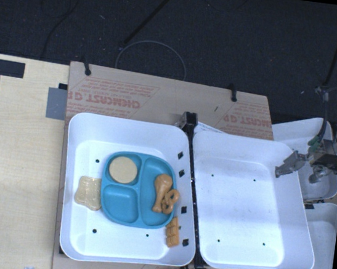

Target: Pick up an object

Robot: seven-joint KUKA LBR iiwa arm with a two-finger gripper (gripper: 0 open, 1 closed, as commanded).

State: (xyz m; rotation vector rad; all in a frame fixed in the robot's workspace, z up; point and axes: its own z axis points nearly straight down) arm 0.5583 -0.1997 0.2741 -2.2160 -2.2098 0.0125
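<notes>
While the claw (304, 165) is hanging open and bare at the right bin's (244, 259) far right corner, nothing is being held yet, and the food on the blue tray (122, 206) is lying untouched in the left bin (87, 138).

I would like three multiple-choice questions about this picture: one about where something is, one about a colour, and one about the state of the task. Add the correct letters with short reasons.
1. Where does the blue tray lie?
A. in the left bin
B. in the right bin
C. on the wooden bench

2. What colour are the two bins?
A. blue
B. white
C. black

3. Where is the gripper compared with the food pieces?
A. pressed on the round piece
B. at the right bin's right rim, apart from them
C. inside the tray

Answers: 1 A, the tray sits within the left bin. 2 B, both bin walls look white. 3 B, the gripper is at the far right rim, while the round piece and the other pieces lie in the left bin.
</notes>
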